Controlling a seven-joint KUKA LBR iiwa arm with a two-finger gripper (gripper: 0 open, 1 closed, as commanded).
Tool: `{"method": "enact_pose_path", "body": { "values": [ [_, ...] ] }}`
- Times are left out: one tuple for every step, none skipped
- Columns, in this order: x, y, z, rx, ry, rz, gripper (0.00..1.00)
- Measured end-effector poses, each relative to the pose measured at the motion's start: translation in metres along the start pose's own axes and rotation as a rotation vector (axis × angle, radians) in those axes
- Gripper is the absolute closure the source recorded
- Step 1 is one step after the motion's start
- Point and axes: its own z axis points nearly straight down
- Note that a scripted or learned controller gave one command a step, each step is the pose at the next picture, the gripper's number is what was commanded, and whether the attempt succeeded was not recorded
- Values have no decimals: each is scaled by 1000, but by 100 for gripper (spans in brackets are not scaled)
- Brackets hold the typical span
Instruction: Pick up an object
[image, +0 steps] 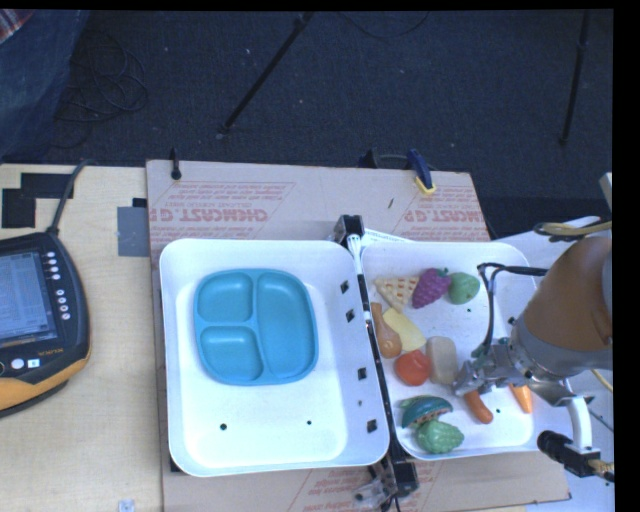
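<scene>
Orange carrot (479, 408) — small, tapered, seemingly just under end effector (470, 381).

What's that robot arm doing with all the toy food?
A grey robot arm with an orange band reaches in from the right over the right white bin, which holds a pile of toy food. Its tool sits low beside a small orange carrot-like piece, close to a pale beige block and a red tomato-like toy. Nothing can be seen between its fingers yet. The left white bin holds a blue divided plastic plate.
</scene>
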Motion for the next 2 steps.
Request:
{"method": "enact_pose_path", "body": {
  "values": [
    [61, 47, -49, -4, -5, -12, 100],
    [137, 62, -89, -2, -3, -14, 100]
  ]
}}
